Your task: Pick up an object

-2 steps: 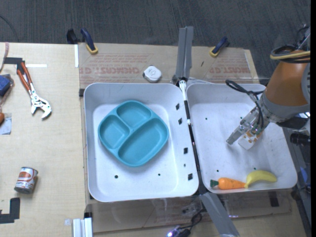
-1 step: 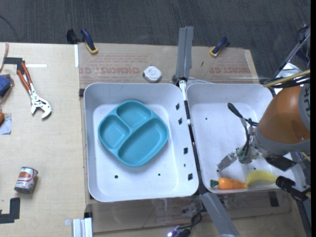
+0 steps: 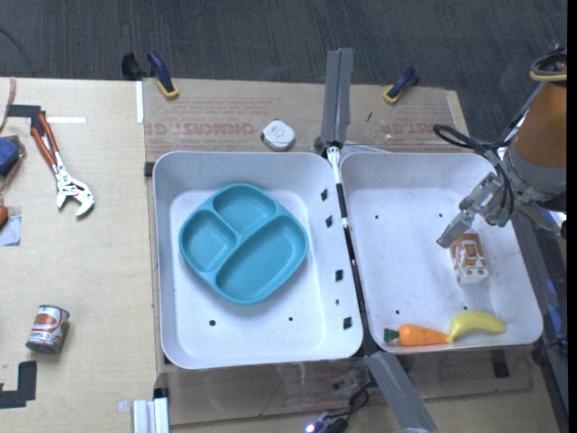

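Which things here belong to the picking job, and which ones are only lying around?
For the job:
hand
small box
carrot
banana
blue plate

Lying about:
wrench
can
clamps
tape measure

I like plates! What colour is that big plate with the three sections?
The divided plate is light blue, seen clearly in the camera view, lying in the left white bin.
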You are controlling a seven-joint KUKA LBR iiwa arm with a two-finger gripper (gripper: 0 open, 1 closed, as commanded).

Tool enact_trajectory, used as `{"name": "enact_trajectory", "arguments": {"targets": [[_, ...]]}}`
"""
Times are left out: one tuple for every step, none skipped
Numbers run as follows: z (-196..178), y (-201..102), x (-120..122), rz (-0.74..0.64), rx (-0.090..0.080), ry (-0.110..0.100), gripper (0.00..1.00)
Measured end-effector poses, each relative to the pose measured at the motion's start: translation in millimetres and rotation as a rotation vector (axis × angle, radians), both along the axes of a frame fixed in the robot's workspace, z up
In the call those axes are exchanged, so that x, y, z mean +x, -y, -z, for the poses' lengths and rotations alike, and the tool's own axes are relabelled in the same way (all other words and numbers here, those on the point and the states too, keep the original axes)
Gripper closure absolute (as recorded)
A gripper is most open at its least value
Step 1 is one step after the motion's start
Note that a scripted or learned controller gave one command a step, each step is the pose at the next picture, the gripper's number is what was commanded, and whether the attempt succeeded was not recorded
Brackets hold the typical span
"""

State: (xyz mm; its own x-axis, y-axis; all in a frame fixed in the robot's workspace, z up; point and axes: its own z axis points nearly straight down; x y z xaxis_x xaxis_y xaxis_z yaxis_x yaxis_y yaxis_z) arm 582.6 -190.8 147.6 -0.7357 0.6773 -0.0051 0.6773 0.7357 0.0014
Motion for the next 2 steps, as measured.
{"name": "enact_trajectory", "arguments": {"targets": [[39,20,-53,-0.027,-0.011,0.036,0.00],[26,22,-49,-0.025,-0.017,0.049,1.00]]}}
